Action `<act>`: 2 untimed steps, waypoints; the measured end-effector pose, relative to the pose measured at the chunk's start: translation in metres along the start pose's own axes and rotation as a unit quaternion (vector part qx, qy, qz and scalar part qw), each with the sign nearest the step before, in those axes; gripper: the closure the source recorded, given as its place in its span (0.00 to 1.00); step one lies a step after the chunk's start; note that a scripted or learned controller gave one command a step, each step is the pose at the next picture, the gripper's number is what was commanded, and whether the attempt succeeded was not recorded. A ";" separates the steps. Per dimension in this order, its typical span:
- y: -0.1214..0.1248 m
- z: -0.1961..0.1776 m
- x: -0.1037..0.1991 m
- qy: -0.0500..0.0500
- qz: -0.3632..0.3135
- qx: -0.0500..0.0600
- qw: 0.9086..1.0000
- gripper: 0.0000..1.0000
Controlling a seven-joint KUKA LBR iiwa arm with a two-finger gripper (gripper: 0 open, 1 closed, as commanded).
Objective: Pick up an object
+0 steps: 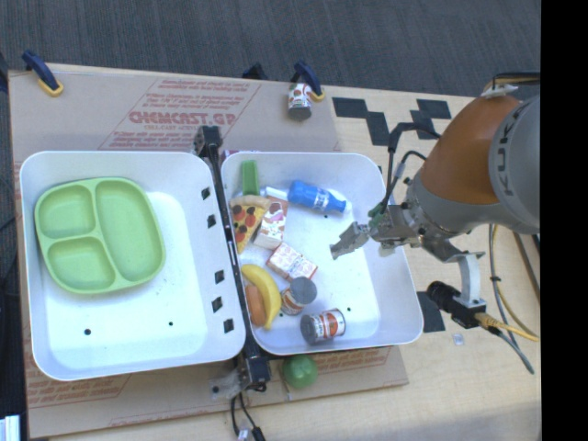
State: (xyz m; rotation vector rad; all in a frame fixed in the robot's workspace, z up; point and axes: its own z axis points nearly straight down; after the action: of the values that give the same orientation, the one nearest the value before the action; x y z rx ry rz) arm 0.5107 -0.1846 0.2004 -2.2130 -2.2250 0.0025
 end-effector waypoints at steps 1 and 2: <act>0.055 0.108 -0.006 -0.001 -0.002 -0.001 1.000 0.00; 0.055 0.098 -0.005 -0.001 -0.004 0.000 1.000 1.00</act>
State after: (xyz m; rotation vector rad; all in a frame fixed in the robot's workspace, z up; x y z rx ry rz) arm 0.5651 -0.1897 0.1018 -2.2058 -2.2336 0.0046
